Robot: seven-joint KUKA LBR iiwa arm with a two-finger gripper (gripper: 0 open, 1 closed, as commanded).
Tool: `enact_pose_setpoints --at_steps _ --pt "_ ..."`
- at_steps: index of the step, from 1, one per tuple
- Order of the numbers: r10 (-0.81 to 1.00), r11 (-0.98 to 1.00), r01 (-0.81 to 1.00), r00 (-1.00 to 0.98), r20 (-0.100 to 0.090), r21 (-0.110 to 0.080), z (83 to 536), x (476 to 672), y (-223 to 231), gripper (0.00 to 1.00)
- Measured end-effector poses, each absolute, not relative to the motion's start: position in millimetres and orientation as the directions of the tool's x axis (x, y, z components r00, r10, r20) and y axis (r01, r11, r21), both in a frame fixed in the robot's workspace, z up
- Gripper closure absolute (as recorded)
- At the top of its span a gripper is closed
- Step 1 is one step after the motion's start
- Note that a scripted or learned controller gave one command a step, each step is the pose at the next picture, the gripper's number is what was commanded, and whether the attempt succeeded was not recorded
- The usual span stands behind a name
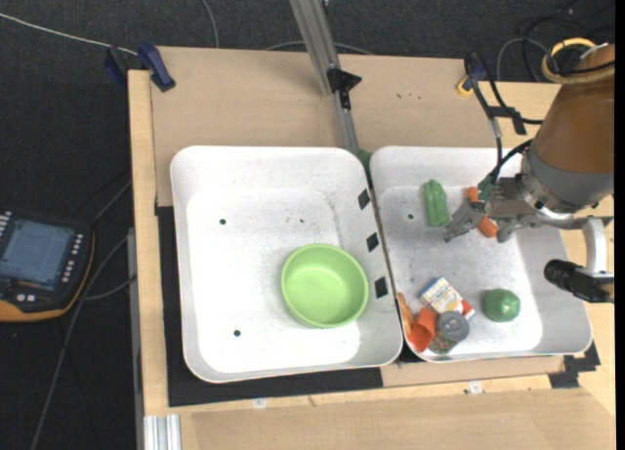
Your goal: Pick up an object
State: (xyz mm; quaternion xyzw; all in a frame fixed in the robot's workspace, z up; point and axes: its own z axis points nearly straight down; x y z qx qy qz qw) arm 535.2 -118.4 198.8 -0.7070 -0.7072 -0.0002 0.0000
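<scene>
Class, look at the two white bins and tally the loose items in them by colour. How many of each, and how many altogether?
Green: 3 – round light green plastic bowl, long green block, dark green ball-like item
Orange: 1 – orange scoop-like piece
Grey: 1 – round grey disc
Mixed white, yellow and blue: 1 – small printed packet
Total: 6

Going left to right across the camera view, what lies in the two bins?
Light green bowl in the left bin → in the right bin: dark green oblong piece → green ball.
</scene>
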Motion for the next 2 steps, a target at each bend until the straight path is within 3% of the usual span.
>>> enact_pose_setpoints --at_steps 2 --pt "1.0 0.0 1.0 0.0 0.001 -0.004 103 532.5 -112 0.0"
